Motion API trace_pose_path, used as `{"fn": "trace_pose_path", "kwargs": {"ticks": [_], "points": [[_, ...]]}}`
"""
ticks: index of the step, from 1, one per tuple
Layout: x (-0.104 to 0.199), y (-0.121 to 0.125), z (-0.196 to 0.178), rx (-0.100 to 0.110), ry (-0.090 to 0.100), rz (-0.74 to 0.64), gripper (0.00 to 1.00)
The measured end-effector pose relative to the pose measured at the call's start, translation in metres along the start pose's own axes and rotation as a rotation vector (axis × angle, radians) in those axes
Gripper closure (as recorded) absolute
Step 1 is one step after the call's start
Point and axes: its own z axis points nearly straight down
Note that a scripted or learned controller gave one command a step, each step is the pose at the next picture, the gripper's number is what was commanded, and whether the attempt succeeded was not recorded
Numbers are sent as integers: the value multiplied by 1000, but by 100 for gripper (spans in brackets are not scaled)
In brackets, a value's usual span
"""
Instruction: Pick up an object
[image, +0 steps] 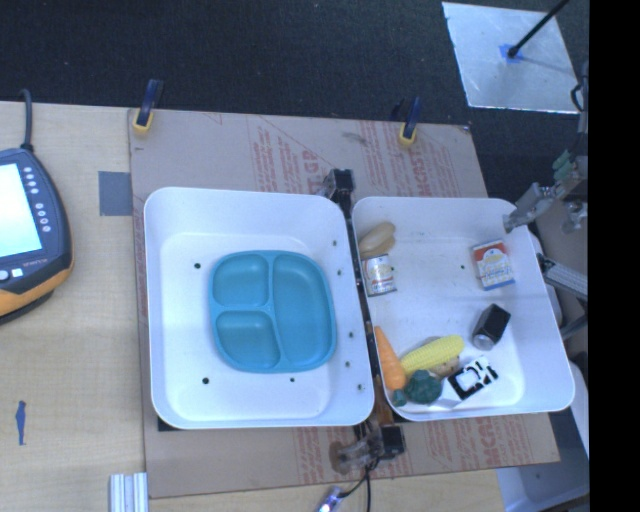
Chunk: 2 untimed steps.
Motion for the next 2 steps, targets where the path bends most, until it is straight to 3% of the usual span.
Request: {"fn": "trace_pose_path", "kwargs": {"ticks": [1, 2], "points": [[-3, 31, 114, 2, 0, -3, 0], [-3, 49, 152, 1, -1, -4, 0]]}}
